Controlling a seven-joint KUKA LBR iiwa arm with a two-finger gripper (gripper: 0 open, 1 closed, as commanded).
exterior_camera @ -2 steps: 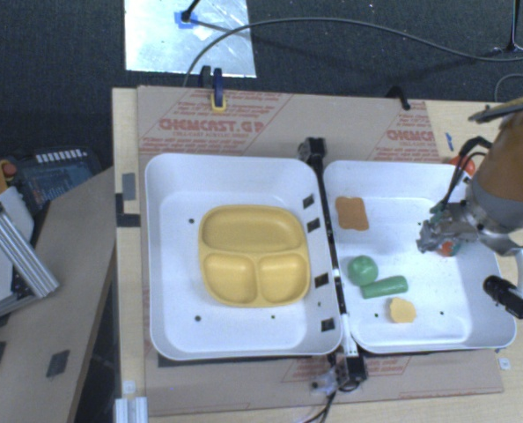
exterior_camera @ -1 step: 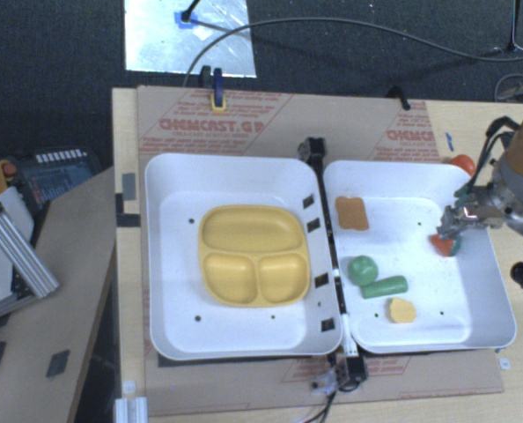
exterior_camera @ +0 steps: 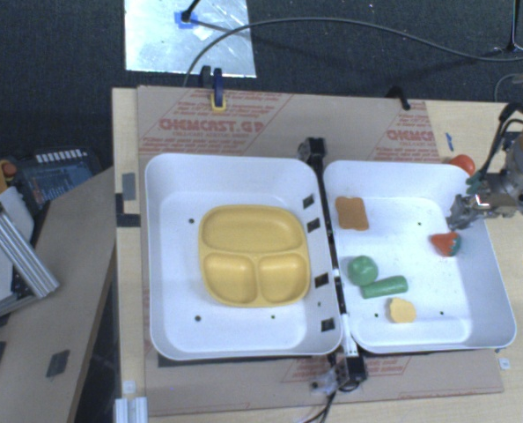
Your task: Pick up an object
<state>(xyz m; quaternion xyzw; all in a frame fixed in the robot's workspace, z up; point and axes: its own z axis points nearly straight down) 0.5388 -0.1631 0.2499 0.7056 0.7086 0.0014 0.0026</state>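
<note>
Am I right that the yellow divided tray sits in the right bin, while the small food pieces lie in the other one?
Not quite: the camera view shows the yellow divided tray in the left bin; the small food pieces lie in the right bin.

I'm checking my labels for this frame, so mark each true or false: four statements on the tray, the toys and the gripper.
1. The yellow tray lies in the left bin. True.
2. The green toy lies in the left bin. False: it is in the right bin.
3. The gripper is over the right bin's right side. True.
4. The orange toy sits on the tray. False: it lies in the right bin.
</note>
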